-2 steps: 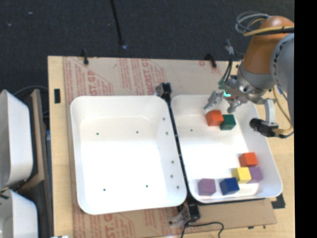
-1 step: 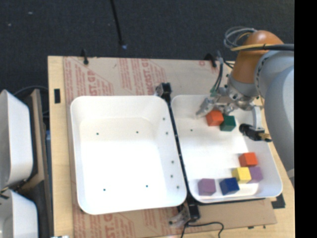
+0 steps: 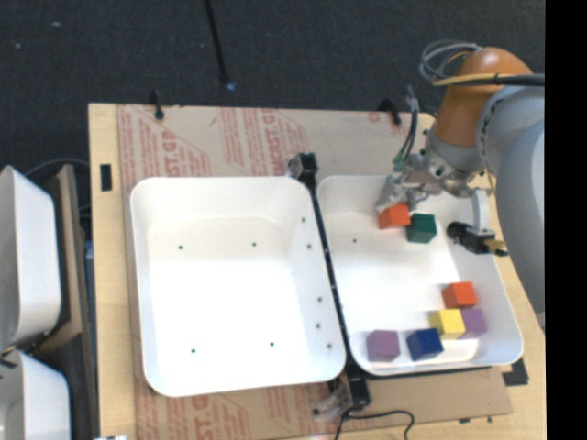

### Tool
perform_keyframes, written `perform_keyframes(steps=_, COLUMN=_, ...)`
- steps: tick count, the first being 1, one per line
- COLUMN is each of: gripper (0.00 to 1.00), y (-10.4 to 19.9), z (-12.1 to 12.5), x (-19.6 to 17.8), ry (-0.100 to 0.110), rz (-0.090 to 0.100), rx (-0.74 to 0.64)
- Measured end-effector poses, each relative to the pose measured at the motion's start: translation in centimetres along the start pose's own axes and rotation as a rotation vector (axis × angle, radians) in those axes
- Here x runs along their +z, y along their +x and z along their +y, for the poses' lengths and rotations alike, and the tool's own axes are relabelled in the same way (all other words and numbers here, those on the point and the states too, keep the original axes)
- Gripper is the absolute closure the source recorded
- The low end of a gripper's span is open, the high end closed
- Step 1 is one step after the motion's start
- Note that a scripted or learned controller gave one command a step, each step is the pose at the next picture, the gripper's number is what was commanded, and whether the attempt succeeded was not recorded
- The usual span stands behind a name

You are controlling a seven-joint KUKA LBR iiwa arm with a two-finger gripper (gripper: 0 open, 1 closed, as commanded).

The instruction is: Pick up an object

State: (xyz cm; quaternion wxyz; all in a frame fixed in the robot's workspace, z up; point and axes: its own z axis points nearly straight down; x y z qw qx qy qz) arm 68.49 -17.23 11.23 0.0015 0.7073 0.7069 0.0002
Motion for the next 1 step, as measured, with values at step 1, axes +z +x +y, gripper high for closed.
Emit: perform_keyframes(steps=1, gripper=1.0, y=9.18, z=-0.26, x=-9.4, ry=-0.006, rz=0.003, rx=-0.007)
